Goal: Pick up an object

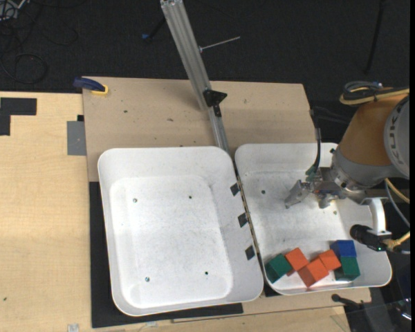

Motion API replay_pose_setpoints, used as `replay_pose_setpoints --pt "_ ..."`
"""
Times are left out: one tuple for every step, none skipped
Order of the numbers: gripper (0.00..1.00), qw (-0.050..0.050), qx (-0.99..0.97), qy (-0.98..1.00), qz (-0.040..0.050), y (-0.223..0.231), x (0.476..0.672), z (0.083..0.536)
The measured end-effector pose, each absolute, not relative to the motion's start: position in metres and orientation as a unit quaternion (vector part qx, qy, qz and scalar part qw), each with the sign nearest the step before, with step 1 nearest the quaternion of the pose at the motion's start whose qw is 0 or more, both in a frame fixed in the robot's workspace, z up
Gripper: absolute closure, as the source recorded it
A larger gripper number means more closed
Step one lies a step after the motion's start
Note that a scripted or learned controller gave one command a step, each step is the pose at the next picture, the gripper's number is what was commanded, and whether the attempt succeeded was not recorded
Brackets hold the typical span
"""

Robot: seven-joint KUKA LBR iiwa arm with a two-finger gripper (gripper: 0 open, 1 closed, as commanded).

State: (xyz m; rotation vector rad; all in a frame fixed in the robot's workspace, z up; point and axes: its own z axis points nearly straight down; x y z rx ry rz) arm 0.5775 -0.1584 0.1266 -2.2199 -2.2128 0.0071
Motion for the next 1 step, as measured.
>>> replay_pose_setpoints --pt "1.00 0.002 -0.710 -0.704 0.0009 -0.1599 0.5782 0.1394"
